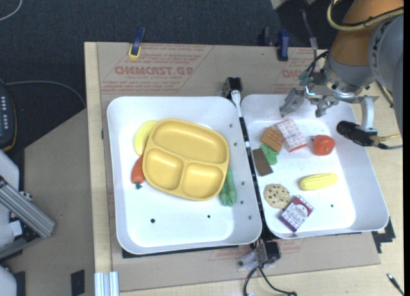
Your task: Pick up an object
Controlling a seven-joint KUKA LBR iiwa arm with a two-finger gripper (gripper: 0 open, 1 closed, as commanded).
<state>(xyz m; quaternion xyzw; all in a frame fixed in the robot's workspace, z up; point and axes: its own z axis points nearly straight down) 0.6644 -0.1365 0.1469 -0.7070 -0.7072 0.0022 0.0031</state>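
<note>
While the hand [306, 104] hangs over the far rim of the right bin [359, 192], its two fingers [289, 104] stand spread, with nothing between them. The grey arm [362, 38] with its orange band enters from the right.

Right bin, contents:
- red-and-white packet [292, 134], nearest the hand, just below it, lying flat.
- brown waffle piece [271, 139], touching the packet's left side.
- small green item [270, 156], under the waffle piece's near edge; kind cannot be told.
- dark brown bar [261, 161], beside the green item, close to the bin's left wall.
- red tomato [323, 145], to the right of the packet, apart from it.
- yellow corn cob [318, 181], lying crosswise near the bin's middle.
- round cookie [277, 195], near the front left.
- dark red packet [296, 213], just beside the cookie, by the front rim.

Left bin [179, 221], contents:
- yellow divided tray [186, 158], three compartments, set at a slant in the middle.
- yellow item [143, 136], partly hidden under the tray's far left corner.
- red-orange item [138, 172], against the tray's left edge.
- green leafy item [228, 191], at the tray's near right corner.

Both bins sit side by side, touching, on a brown board with red print on the worktop [160, 70].
</note>
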